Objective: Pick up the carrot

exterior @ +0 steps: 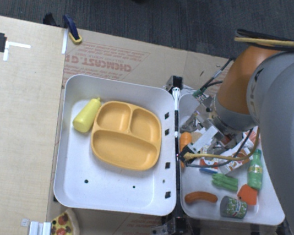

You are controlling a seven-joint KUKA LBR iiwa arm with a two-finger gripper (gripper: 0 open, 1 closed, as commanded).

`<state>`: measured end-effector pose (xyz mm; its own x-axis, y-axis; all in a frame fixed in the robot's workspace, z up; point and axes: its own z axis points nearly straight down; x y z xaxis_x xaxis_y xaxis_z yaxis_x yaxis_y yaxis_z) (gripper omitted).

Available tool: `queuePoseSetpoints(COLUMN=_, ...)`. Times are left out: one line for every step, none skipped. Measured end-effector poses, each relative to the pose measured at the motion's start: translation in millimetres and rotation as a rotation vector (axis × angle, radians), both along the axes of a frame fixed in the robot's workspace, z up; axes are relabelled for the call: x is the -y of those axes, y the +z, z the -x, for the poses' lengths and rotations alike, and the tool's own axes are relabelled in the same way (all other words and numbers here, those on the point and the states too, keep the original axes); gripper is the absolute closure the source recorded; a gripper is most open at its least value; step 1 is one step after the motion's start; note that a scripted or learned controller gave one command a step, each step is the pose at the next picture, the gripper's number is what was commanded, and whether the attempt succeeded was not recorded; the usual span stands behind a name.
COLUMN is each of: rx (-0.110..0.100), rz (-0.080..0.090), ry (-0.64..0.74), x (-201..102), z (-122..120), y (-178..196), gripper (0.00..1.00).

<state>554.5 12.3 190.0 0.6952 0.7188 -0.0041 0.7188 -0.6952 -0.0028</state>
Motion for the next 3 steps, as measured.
queuePoseSetpoints(rx=0.000, rz=0.002, ry=-0.214, x=44.3, z=-17.4, y=0.3, gripper=0.00)
queuePoseSetpoints(rx=0.001, rz=0.003, ry=-0.454, x=-3.7, z=-17.7, y=0.6, gripper=0.00)
queuePoseSetpoints(rx=0.002, rz=0.002, ry=-0.142, x=43.4, z=-33.5, y=0.8, gripper=0.00)
